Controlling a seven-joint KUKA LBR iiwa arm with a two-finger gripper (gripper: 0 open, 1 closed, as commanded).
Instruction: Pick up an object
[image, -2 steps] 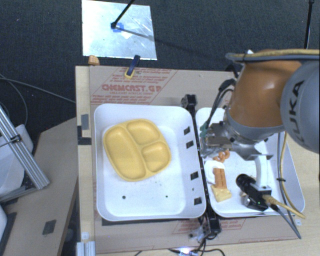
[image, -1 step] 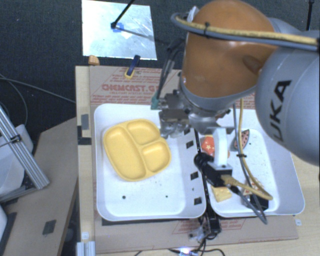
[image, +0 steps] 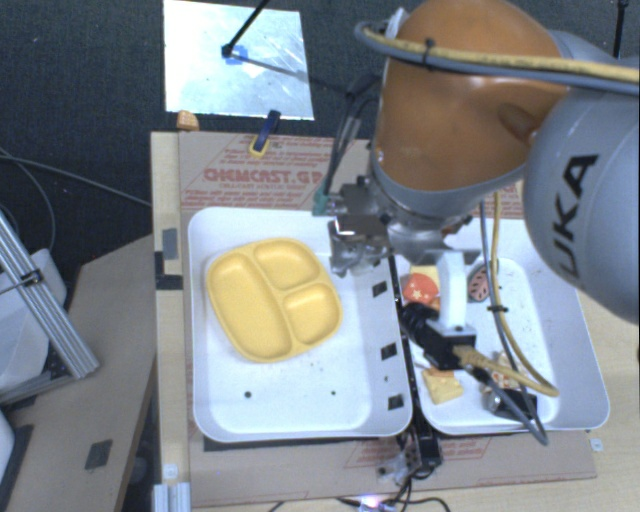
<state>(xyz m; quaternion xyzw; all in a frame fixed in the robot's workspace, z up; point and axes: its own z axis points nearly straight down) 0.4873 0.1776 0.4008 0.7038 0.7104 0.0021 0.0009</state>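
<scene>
from my end the arm (image: 560, 190) takes up most of the upper right, grey with its orange band, reaching in over the bench. below it sit the two white bins side by side on a sheet of cardboard (image: 250, 175) with red print. the left bin (image: 280, 400) holds a yellow divided plate (image: 272, 297), lying flat in its upper half and well apart from the front edge. the right bin (image: 570, 380) is partly covered by the arm. the gripper (image: 348, 258) hangs at the seam between the bins, just beside the plate's right rim; whether it is released or clenched i cannot tell, and i see nothing held in it. in the right bin there is a red-orange piece (image: 420, 288) near the seam, a brownish spotted piece (image: 478, 285) beside it, and a pale yellow wedge (image: 442, 385) towards the front.
</scene>
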